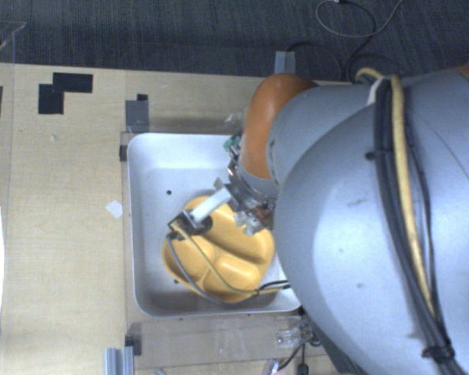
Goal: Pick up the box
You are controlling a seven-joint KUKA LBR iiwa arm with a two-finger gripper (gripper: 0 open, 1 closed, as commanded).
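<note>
A yellow, rounded, lumpy object (223, 260) lies in the lower middle of the left white bin (144, 201). It has soft bulges rather than flat sides, and I cannot tell whether it is the box. My gripper (217, 219) reaches down from the right and sits on the object's upper left part, touching or nearly touching it. A white part with a black tip (189, 222) points left over the yellow surface. The orange wrist band (262, 119) stands just above the gripper. The arm's large grey body hides the bin's right side.
The grey arm (375, 225) covers the whole right of the view, including the second bin. A thin black cable (180, 266) loops over the yellow object. Bare bin floor (168, 170) lies to the upper left. Black markers (62, 91) sit on the wooden bench.
</note>
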